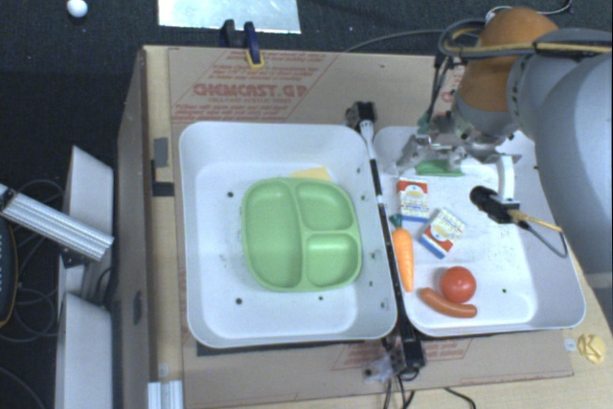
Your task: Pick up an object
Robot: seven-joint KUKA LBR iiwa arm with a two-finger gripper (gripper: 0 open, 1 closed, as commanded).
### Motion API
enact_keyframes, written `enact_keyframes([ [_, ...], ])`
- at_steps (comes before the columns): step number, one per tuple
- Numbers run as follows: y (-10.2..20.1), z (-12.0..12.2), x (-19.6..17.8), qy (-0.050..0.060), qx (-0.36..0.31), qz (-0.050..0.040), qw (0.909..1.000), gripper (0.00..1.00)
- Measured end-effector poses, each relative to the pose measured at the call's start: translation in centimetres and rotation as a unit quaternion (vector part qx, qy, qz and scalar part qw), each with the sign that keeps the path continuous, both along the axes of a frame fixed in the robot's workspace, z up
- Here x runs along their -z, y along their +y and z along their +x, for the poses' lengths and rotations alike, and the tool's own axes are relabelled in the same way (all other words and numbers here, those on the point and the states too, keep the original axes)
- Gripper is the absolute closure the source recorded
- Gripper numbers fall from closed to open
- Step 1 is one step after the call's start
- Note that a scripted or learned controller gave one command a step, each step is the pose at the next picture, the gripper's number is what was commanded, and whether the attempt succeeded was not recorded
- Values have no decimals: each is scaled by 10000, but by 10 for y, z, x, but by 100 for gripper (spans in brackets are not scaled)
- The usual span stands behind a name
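red tomato (459,284), round and glossy, beside a sausage (446,303).

A brown cardboard-covered bench (278,77) with red printing carries two shallow white bins, and every place here is told from the left bin (206,206). The right bin (546,287) sits just beside it, their long edges touching along a dark seam. A black and blue clamp (251,41) grips the bench's far edge behind the left bin, and bare cardboard shows beyond that bin's far rim and along its near rim.
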State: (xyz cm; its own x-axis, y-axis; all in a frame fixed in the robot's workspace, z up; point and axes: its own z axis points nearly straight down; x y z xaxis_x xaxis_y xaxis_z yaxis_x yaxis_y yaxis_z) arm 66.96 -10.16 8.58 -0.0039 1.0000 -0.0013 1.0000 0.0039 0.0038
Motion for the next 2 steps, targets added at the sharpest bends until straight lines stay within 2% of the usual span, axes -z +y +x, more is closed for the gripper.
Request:
enact_keyframes([
  [1, 0, 2, -12, -27, -11, -8, 10000, 100],
  [2, 0, 2, -12, -25, -11, -8, 10000, 0],
])
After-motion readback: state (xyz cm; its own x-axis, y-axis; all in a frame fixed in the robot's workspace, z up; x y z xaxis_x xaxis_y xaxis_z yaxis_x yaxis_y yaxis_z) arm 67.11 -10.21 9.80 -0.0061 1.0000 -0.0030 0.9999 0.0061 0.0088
